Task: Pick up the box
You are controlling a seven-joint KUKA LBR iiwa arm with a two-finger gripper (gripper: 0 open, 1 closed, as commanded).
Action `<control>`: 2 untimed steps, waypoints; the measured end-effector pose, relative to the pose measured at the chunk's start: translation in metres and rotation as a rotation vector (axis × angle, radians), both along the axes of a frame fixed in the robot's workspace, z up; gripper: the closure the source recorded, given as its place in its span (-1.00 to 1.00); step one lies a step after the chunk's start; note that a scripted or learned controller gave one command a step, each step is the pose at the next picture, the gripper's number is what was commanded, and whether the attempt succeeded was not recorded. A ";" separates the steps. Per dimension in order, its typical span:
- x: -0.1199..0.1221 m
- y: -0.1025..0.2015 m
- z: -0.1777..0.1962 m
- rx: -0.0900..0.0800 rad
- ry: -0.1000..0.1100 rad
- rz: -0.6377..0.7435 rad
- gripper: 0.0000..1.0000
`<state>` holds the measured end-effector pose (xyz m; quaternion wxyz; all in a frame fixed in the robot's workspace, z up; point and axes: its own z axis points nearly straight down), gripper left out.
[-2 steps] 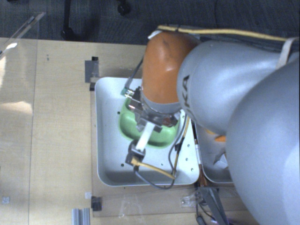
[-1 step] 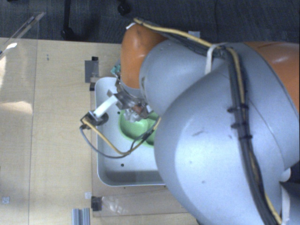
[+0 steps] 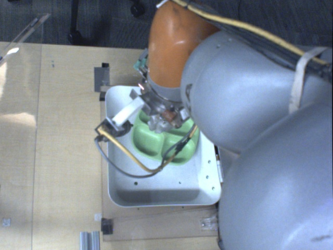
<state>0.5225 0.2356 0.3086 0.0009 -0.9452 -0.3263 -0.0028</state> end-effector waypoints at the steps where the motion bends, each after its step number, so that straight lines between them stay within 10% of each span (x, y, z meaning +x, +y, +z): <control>1: 0.001 0.001 0.011 0.002 -0.004 0.001 1.00; 2: 0.003 0.001 0.021 0.005 -0.008 0.002 1.00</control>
